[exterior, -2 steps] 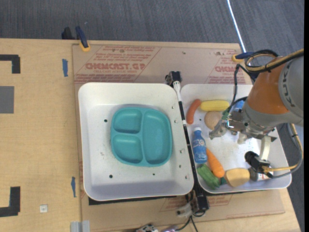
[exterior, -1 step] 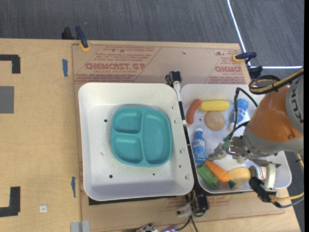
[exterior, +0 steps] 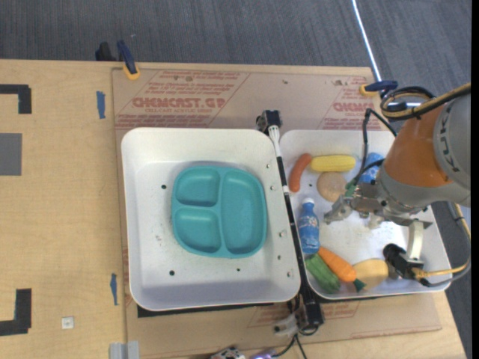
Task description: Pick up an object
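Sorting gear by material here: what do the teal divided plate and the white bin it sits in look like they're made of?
The teal divided plate looks like moulded plastic, matt: uniform colour, soft rounded compartment edges, little glare. The white bin looks like thin formed plastic, slightly glossy, with rounded corners and a rolled rim; coated metal can't be excluded.

Two bins side by side on the bench [exterior: 52, 223]: left bin [exterior: 142, 200] holds a divided tray [exterior: 219, 209]; right bin [exterior: 438, 260] holds a bottle [exterior: 308, 228], carrot [exterior: 337, 265], sausage [exterior: 299, 170] and corn cob [exterior: 333, 163].
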You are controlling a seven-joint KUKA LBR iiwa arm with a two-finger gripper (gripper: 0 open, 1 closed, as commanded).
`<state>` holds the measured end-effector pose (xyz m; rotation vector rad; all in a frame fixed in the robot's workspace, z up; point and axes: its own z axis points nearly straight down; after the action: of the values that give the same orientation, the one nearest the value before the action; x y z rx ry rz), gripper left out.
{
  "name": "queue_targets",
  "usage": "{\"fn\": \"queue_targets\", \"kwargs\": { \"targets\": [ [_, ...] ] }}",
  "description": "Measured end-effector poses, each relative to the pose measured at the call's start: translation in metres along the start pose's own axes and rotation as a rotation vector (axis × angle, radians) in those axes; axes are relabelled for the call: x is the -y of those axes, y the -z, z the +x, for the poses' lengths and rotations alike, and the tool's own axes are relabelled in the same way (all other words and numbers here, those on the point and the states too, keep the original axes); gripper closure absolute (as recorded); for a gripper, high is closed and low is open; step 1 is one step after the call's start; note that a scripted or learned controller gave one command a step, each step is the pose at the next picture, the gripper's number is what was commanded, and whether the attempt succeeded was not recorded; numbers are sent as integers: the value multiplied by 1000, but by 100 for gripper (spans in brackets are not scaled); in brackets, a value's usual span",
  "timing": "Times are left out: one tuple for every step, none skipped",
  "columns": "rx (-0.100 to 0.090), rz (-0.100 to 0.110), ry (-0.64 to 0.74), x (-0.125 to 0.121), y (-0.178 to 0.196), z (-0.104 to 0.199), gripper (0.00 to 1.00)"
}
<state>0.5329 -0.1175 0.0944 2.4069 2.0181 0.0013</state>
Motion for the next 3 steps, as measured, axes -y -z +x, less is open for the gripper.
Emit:
{"fn": "queue_targets", "kwargs": {
  "targets": [
    [1,0,-127,-121,33,35,0],
    [2,-14,-113,-104,9,40,0],
    [2,-28,-245,-97,4,37,0]
  ]
}}
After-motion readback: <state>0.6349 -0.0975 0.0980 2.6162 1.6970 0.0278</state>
